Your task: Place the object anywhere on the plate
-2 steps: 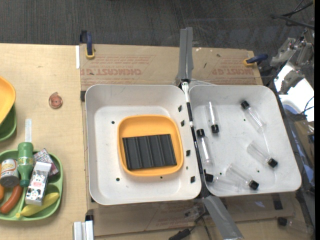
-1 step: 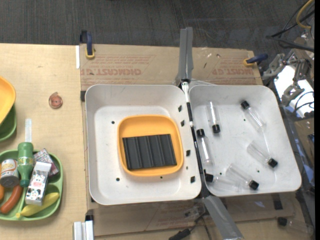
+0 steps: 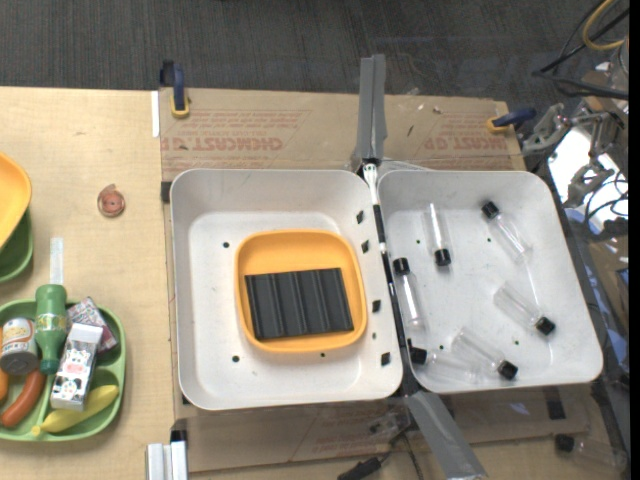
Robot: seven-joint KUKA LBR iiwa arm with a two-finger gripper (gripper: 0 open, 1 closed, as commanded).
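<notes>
In the right bin [image 3: 575,358], clear black-capped tubes [image 3: 520,308] lie scattered, the nearest tube [image 3: 480,355] by the front wall. The orange plate [image 3: 300,250] sits mid left bin [image 3: 200,368], bearing a black ribbed slab [image 3: 299,303], apart from every tube.

Floor [image 3: 300,18]: dark grey carpet, along the top. Desk [image 3: 80,148]: pale wood, at left. Cardboard sheet [image 3: 260,128]: brown, printed lettering upside down, held by blue clamps [image 3: 172,78]. Cables [image 3: 605,18]: tangled at upper right. Light: even, soft.
</notes>
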